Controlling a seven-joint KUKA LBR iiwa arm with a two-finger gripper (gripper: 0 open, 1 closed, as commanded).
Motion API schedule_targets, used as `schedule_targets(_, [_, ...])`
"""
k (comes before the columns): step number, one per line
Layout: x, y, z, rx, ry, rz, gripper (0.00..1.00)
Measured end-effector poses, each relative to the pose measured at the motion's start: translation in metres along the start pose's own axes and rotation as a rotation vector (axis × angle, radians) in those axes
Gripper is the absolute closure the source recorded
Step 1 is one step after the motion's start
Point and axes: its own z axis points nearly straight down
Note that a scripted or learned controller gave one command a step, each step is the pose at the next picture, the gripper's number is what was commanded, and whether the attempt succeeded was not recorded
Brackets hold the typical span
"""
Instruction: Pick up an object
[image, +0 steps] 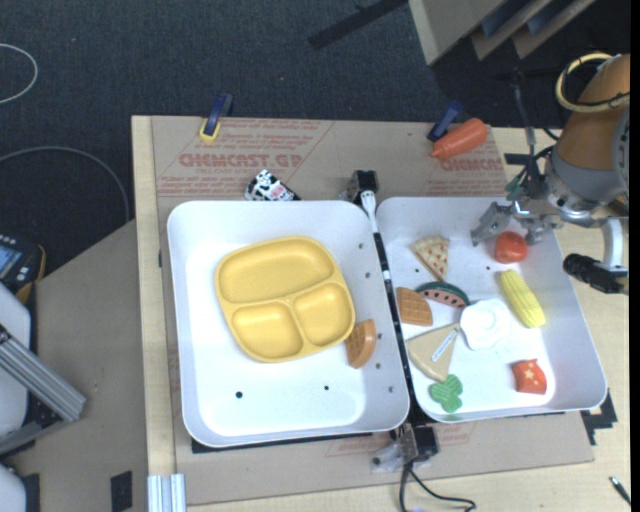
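My gripper (514, 224) hangs over the far right part of the right bin (590, 350), its grey fingers (487, 222) spread open. A small red tomato (511, 248) lies on the bin floor just in front of and below the fingertips; nothing is lifted. Close by are a yellow corn cob (522, 297), a white cup (481, 323), a pizza slice (433, 255), a watermelon slice (443, 294), a bread piece (412, 306), a sandwich wedge (433, 350), a green broccoli (447, 392) and a red piece (529, 376).
The left bin (200, 380) holds a yellow divided plate (283, 297) and a brown pastry (361, 343) by the shared wall. On the bench beyond the bins lie an orange carrot (460, 138), a black-and-white toy (268, 186) and a blue-yellow clamp (213, 118).
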Motion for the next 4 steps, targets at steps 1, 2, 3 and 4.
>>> schedule_targets(1, [-0.003,0.005,0.021,-0.024,-0.011,0.001,0.00])
schedule_targets(2, [-0.001,0.002,0.019,-0.012,-0.006,0.001,1.00])
schedule_targets(3, [-0.008,0.002,-0.028,-0.013,-0.005,0.002,1.00])
schedule_targets(4, [-0.013,0.012,-0.085,-0.014,-0.005,0.001,1.00])
